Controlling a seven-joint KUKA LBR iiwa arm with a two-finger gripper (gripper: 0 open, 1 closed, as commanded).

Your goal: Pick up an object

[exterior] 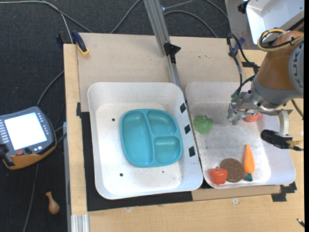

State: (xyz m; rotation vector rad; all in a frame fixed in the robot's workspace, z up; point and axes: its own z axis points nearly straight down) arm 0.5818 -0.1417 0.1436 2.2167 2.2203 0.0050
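My gripper (236,117) hangs low over the back of the right bin (217,98), reaching in from the right. A small red-orange object (252,116) lies just to its right, partly hidden by the wrist. A green pepper-like piece (203,124) sits to the gripper's left near the bin's left wall. At the front of this bin lie an orange carrot (248,159), a brown round disc (233,169) and a red tomato-like piece (218,176), close together.
The left bin (104,144) holds a blue divided plate (151,137). A metal pole (161,37) slants up from between the bins. A black fitting (276,138) sticks out over the right bin's right side. A teach pendant (24,137) lies off the bench at left.
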